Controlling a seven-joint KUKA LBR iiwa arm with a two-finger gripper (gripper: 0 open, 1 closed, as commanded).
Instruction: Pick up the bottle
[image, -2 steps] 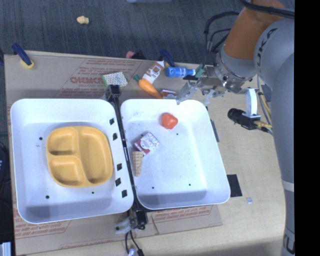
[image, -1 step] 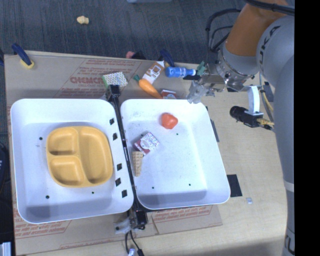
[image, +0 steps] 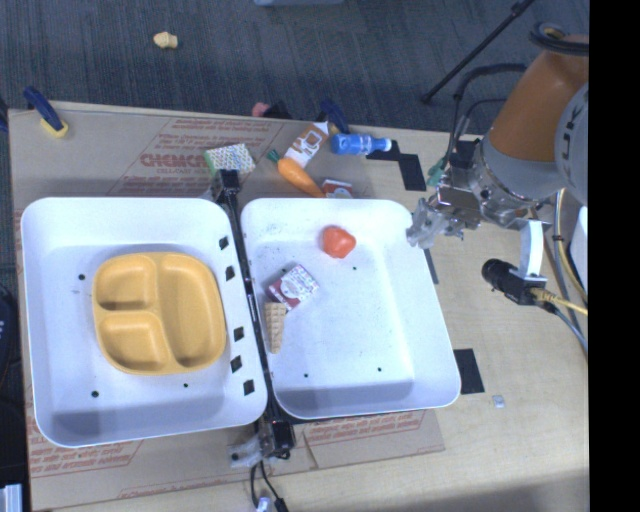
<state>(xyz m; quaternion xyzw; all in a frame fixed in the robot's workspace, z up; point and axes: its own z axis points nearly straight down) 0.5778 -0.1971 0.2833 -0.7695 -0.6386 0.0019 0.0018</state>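
Observation:
A small blue bottle (image: 358, 145) with a pale cap lies on its side on the cardboard behind the right bin (image: 430, 340), outside it. My gripper (image: 428, 226) hangs over the right bin's right rim, near its back corner. It is well to the right of the bottle and nearer the camera. I see nothing held in it.
In the right bin lie a red toy (image: 338, 241), a crumpled wrapper (image: 292, 287) and an ice cream cone (image: 274, 325). The left bin (image: 50, 300) holds a yellow divided plate (image: 158, 310). An orange carrot (image: 298, 176) and a white carton (image: 307, 143) lie beside the bottle.

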